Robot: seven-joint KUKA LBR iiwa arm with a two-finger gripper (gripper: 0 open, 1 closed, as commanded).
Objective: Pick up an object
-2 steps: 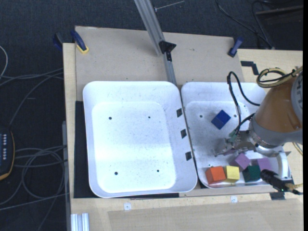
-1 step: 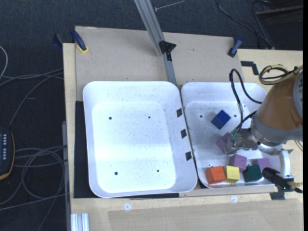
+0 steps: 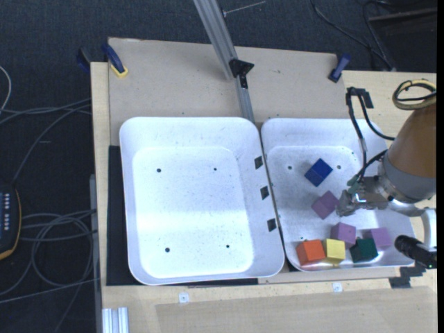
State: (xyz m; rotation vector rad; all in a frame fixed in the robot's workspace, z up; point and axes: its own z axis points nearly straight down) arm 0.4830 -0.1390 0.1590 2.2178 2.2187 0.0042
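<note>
- My gripper point(image 3: 355, 201) sits low over the right bin point(image 3: 291, 139), about midway down its right-hand side, with the arm's orange band and grey wrist stacked above it in the camera view.
- I cannot tell from this angle how the gripper is set, and I see nothing I could call held.
- The nearest candidate is the tilted purple block point(image 3: 324, 205): it lies just to the camera-left of the gripper, close beside it, though I can't say whether they touch.
- That block sits turned like a diamond, its corners pointing up and down the view; it looks roughly square, so I read no clear long axis to align to.
- A second purple block point(image 3: 345, 229) lies just below the gripper toward the near wall, and a third purple block point(image 3: 380, 237) sits near the bin's right end.
- Along the near wall runs a tight row: orange block point(image 3: 311, 251), yellow block point(image 3: 336, 249), green block point(image 3: 363, 250), each touching or nearly touching its neighbour.
- The blue block point(image 3: 319, 171) stands alone, up and to the left of the gripper, well apart from the rest.
- My judgement: the coming move turns on a short shift camera-left onto the tilted purple block, which has free space around it.
- The left bin point(image 3: 139, 134) on the desk point(image 3: 180, 75) plays no part in it.
</note>
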